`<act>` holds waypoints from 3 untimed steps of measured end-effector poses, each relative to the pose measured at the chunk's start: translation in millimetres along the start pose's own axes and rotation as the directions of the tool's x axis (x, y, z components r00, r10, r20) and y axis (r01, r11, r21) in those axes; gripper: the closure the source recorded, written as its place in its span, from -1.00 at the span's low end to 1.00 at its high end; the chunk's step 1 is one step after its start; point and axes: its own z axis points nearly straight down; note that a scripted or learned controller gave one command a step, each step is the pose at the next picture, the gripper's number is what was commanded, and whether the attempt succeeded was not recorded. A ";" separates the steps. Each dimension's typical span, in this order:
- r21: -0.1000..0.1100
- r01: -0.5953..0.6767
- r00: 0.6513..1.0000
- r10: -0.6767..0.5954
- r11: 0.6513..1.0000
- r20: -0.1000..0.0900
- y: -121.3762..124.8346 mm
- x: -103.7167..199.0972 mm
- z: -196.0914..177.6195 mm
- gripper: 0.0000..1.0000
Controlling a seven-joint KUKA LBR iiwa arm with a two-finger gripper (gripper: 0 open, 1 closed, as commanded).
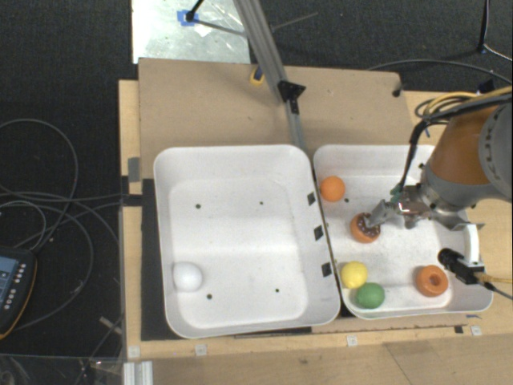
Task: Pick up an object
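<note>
Two shallow white bins sit side by side on the bench (240, 111). The arm (465, 155), grey with an orange band, reaches in from the right over the right bin (385, 163), and its gripper (375, 218) points down and to the left, low over the middle of that bin. The tip of the gripper meets a small round brown and orange object (365, 229) that lies near the bin's left-centre; the two overlap in the view, and it cannot be told how far apart the jaws stand or whether the object is truly gripped. An orange ball (332, 188) lies just above and left of that object, close to the bin's left wall. Lower down, a yellow ball (354, 275) and a green ball (369, 295) lie touching each other near the front left corner of the right bin. An orange ring (432, 281) rests near the front right corner, just beside a black fitting on the arm's cabling. The left bin (232, 163) holds a single white ball (188, 277) near its front left corner, well apart from everything else.
</note>
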 end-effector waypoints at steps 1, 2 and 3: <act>-0.010 0.000 1.000 0.000 1.000 0.002 2.4 -0.6 8.7 -1.00; -0.014 0.000 1.000 0.000 1.000 0.002 3.6 -0.8 -2.8 1.00; -0.011 0.005 1.000 -0.005 1.000 0.003 5.3 9.7 -55.5 1.00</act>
